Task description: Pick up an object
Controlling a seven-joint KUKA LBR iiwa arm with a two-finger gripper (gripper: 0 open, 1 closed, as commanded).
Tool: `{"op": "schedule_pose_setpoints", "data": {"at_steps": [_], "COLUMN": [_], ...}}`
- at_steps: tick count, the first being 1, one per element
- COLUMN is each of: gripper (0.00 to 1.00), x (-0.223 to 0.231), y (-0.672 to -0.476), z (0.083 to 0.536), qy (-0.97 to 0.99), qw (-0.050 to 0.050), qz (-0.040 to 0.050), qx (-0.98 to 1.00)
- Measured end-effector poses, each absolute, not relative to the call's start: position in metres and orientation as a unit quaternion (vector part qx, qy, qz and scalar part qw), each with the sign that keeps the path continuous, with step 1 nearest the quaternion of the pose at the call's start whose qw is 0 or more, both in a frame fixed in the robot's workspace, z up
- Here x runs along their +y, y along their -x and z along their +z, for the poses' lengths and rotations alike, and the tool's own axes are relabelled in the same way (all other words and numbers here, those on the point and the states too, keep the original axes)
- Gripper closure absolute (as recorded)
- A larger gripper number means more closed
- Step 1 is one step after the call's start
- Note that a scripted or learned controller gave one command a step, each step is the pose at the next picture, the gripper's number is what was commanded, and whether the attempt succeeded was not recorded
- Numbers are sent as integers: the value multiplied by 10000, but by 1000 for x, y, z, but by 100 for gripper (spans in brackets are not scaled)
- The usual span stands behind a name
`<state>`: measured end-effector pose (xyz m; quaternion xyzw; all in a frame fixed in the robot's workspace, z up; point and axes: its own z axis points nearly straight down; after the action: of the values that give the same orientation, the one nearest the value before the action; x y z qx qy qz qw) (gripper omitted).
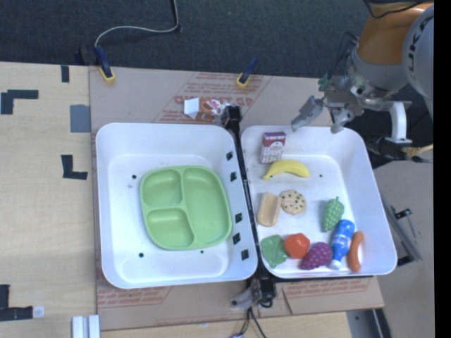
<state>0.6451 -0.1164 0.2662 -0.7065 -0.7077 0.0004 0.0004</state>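
While the gripper (320,115) hangs at the upper right of the frame, above the far rim of the right bin (373,182), you see its fingers spread with nothing between them. Your nearest targets, the small carton (273,147) and banana (287,169), lie just below it.

We see the gripper (323,116) hanging over the far rim of the right bin (373,182), its two fingers (304,115) spread apart with nothing between them. Just below the fingers stand a small carton (273,147) and a banana (287,169); a cookie (292,202) lies further off. The green tray (186,207) sits well left.
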Motion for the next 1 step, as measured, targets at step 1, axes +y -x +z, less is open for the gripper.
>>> {"op": "schedule_pose_setpoints", "data": {"at_steps": [1], "gripper": [0], "x": [-128], "y": [-546], "z": [182], "qy": [7073], "qw": [23], "qz": [18], "qx": [-7069]}}
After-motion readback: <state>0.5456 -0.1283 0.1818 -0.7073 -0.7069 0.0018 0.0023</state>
